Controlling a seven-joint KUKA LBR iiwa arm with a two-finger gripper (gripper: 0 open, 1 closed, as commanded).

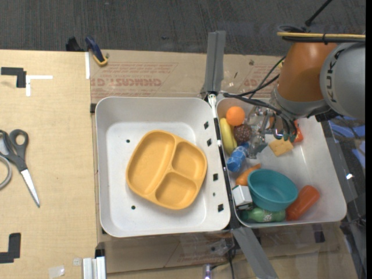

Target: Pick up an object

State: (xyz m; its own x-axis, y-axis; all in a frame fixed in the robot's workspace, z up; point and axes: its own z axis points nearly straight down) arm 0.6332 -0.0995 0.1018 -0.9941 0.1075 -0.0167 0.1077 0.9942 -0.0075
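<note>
Your tool (268, 133) sits low in the right bin (332, 173) among the clutter, near the tan block (281, 148). Grip state: cannot tell. No object lifted yet; pick outstanding.

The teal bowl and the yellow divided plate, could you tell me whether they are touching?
Apart. The camera view shows the teal bowl in the right bin and the yellow divided plate in the left bin, with both bins' walls between them.
</note>
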